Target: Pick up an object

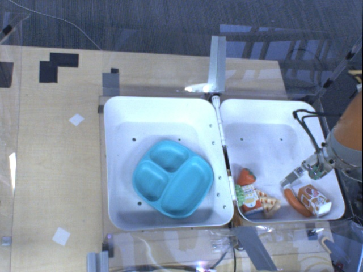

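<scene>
The right bin point(266, 135) holds several small items along its front edge: an orange-red carrot-like toy point(246, 177), a green and white packet point(248, 198), a tan pastry piece point(271, 203), an orange sausage point(294, 202) and a small orange and white carton point(314, 199). My gripper point(296, 177) hangs low over the right side of this bin, just above and behind the sausage and carton. Nothing shows in its grasp. The arm enters from the right edge.
The left bin point(122, 123) carries a blue three-compartment plate point(172, 177). A metal divider post point(217, 67) stands behind the bins' shared wall. A black cable point(309, 129) loops over the right bin's far right. The wooden bench point(51, 169) stretches left.
</scene>
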Action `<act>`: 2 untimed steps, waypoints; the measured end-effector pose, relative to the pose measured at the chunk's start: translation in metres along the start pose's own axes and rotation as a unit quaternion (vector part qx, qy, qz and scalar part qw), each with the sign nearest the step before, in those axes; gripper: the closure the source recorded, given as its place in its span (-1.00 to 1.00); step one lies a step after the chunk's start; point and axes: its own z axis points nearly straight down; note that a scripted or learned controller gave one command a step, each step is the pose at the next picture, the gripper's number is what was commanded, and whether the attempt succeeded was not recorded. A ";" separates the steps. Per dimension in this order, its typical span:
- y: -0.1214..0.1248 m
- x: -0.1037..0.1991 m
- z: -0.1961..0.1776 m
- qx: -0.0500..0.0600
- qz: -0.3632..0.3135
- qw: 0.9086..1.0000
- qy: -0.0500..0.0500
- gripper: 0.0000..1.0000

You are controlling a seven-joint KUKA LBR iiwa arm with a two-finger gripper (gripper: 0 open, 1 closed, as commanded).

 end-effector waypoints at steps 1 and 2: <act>0.001 -0.001 0.066 -0.002 0.065 0.998 -0.001 -1.00; 0.004 -0.003 0.053 -0.005 0.064 0.998 -0.006 1.00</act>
